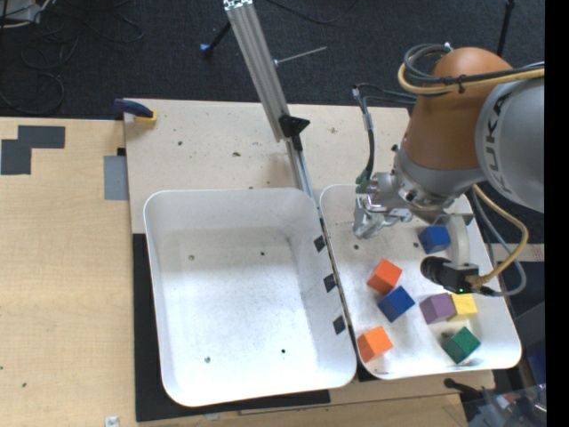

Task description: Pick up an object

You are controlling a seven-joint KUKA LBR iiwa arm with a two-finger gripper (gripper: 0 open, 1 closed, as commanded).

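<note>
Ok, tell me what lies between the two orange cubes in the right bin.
In the camera view, a blue cube lies roughly between the upper orange cube and the lower orange cube.

So the end effector (367,223) hangs over the right bin's (507,350) upper left corner, nothing obviously gripped, though it's kinda blurry. Below it sit two orange cubes (384,275), two blue ones (396,302), plus purple (436,308), yellow (465,304) and green (460,343).

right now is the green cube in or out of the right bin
In: the green cube sits inside the right bin, near its front corner.
</note>
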